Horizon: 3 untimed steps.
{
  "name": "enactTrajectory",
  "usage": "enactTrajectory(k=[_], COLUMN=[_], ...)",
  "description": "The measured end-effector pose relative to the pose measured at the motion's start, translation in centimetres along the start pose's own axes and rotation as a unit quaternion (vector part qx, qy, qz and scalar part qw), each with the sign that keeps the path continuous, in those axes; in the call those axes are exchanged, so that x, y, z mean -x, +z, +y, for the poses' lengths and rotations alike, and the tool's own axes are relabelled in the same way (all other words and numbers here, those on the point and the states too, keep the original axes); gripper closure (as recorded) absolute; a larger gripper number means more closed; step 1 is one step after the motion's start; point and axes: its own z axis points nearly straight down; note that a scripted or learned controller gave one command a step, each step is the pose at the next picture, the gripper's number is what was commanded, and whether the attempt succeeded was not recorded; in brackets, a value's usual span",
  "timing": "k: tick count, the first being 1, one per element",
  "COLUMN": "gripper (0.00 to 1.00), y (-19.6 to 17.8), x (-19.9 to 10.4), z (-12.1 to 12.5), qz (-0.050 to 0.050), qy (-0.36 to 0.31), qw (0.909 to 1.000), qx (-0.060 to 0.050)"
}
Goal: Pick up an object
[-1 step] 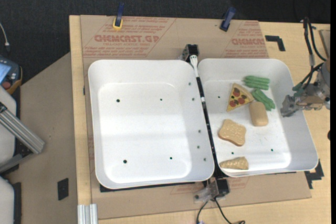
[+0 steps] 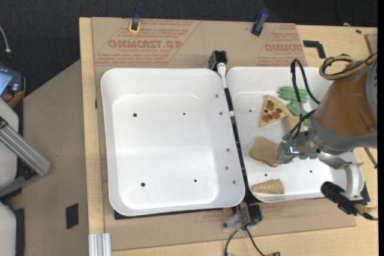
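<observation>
The gripper [image 2: 287,151] is down at the bread slice [image 2: 264,151] in the right bin [image 2: 252,84]; whether it grips, I cannot tell. Nothing lifted yet.

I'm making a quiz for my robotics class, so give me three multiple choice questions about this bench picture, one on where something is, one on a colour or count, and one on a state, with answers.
1. Which bin holds the toy pizza slice?
A. the left bin
B. the right bin
C. neither, it lies on the cardboard

2. What colour are the two clamps at the cardboard's far edge?
A. both red
B. one yellow, one blue
C. both green

3. Where is the gripper?
A. low in the right bin, beside the brown bread-like piece
B. raised high over the left bin
C. parked off the bench

Answers:
1 B: the slice lies in the right bin, near the green item.
2 B: the yellow clamp is on the left, the blue clamp on the right.
3 A: it sits right next to the brown piece.
</observation>
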Motion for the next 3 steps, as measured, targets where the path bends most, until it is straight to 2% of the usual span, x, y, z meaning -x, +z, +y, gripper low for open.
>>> enactTrajectory(k=[1, 2, 3], gripper=[0.0, 0.0, 0.0], y=[-20.2, -5.9, -6.2], x=[-5.9, -9.1, -1.0], z=[1.6, 0.0, 0.1], qz=[-0.003, -0.002, -0.005], qy=[-0.002, 0.002, 0.006], qw=[0.9999, 1.0, 1.0], qx=[0.015, -0.001, 0.006])
